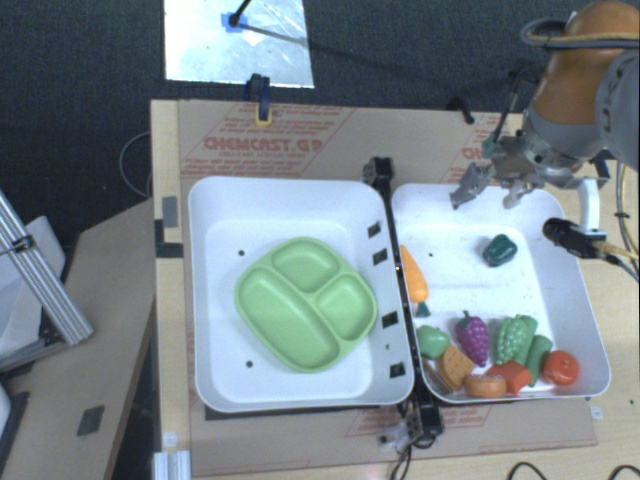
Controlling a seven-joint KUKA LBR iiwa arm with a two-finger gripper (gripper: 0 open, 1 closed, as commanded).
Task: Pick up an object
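My gripper (492, 190) hangs open over the far edge of the right bin (578, 298), with nothing between its two fingers. A dark green toy pepper (499, 250) lies below it, nearer the bin's middle. An orange carrot (414, 279) leans against the bin's left wall. Along the near edge lie a green lime-like piece (433, 342), purple grapes (473, 337), a light green bumpy vegetable (514, 337), a red tomato (561, 367) and some orange and red pieces (487, 381).
The left bin (215, 228) holds a green divided plate (304, 303). A black clamp strip (385, 258) runs between the two bins. A shiny foil sheet (238, 28) lies beyond the bench, with a blue-and-yellow clamp (260, 98) at the bench's far edge.
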